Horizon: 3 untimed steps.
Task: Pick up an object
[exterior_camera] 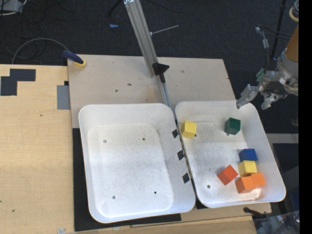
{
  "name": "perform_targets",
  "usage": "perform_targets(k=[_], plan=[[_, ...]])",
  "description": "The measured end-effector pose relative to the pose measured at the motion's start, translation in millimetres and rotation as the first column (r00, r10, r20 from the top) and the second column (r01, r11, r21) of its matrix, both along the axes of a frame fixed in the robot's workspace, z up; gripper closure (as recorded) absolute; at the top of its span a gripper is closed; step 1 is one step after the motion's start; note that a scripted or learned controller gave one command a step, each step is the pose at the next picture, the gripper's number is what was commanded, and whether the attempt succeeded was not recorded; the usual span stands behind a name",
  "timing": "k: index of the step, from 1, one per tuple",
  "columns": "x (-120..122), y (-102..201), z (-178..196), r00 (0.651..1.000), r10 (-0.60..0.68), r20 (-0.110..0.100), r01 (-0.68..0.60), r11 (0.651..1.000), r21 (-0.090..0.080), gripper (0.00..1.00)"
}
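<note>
Left bin: bare white floor, nothing to pick. A row of black clips joins its right edge to the right bin, and a slanted aluminium rail rises from the bench behind the seam. Right bin: yellow cube at the left edge; green cube near the far right corner; blue cube, second yellow cube, red-orange cube and orange blocks crowded toward the near right corner, touching, which would likely hinder finger entry. Gripper: fingers spread, holding nothing, poised above the far right corner, nearest the isolated green cube, probably the easiest target.
</note>
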<state>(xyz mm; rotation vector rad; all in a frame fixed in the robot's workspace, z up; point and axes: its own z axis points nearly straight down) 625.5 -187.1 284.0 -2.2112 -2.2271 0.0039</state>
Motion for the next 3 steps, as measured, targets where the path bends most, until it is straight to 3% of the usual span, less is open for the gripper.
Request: perform_targets(k=[1, 2, 3], plan=[[31.6, 84.4, -30.1, 1.000, 0.001, -0.001, -0.001, 1.000, 0.004, 0.00], [30.6, 121.1, -98.7, 1.000, -0.004, -0.006, 0.004, 1.000, 0.002, 0.00], [-19.1, 136.3, -93.9, 1.000, -0.010, -0.003, 0.010, 1.000, 0.001, 0.00]])
